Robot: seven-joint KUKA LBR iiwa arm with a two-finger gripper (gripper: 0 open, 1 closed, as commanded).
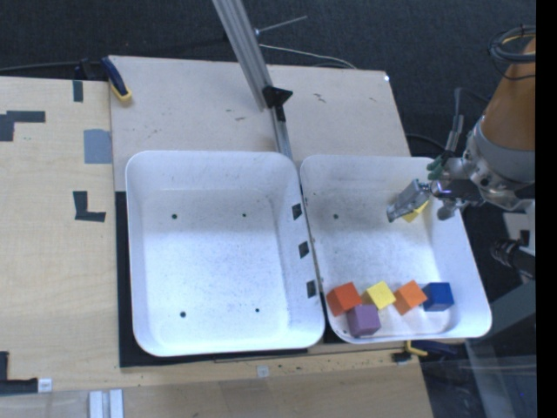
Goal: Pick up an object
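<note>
Claw [409, 204] over the right bin [457, 259], clamped on a yellow block [420, 207].

The block sits between the claw's fingers, above the bin's upper right part. Five blocks lie along the bin's near edge: orange [344, 297], yellow [380, 294], orange [409, 297], blue [438, 296], purple [364, 320]. The left bin [144, 259] adjoins it on the table [191, 103].

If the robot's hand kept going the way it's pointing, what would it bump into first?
Probably the white floor of the right bin. The hand points left and down, with a yellow thing at its tip. The blocks lie off to the side, though depth is hard to judge.
</note>
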